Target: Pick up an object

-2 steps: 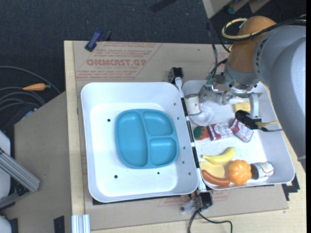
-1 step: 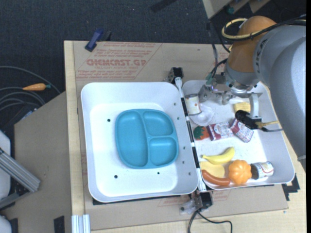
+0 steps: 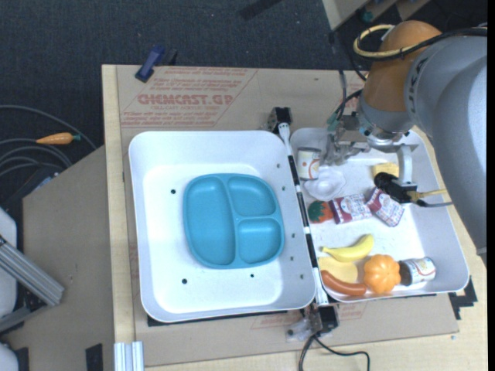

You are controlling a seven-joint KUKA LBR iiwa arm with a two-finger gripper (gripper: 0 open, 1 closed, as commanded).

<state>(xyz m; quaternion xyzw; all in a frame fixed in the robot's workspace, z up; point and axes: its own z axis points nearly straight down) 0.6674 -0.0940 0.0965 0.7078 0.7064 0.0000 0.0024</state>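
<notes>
Camera view: fingers (image 3: 334, 154) above clear cup (image 3: 326, 182).

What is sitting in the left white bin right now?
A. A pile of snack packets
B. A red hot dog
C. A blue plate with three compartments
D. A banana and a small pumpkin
C. The blue divided plate lies alone in the middle of the left bin, while the banana, the orange pumpkin and the packets lie in the right bin.
</notes>
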